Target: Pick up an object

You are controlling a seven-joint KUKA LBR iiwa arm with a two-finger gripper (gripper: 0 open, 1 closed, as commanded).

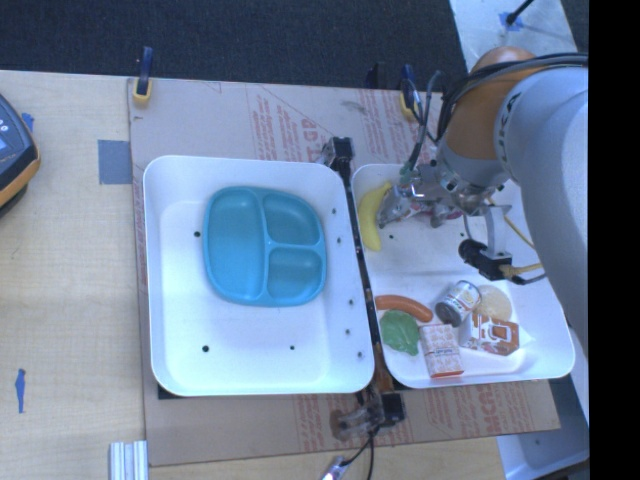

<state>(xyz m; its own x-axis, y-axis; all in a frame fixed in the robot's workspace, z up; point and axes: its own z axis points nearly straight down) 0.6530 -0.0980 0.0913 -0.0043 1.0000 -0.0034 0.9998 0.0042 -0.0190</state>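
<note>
Pincer (410, 206) low over right bin (545, 363), just beside banana (370, 216); grip state impossible to tell. Toward near edge from pincer: sausage (402, 306), green piece (400, 332), can (458, 302), cartons. Left of pincer: blue plate (265, 245). Wooden counter (65, 298); dark carpet beyond.

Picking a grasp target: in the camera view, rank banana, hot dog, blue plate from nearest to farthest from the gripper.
Measured from the gripper:
1. Banana: right bin, beside it on the divider side.
2. Hot dog: right bin, further toward the bench's near edge.
3. Blue plate: left bin, across the divider.
</note>
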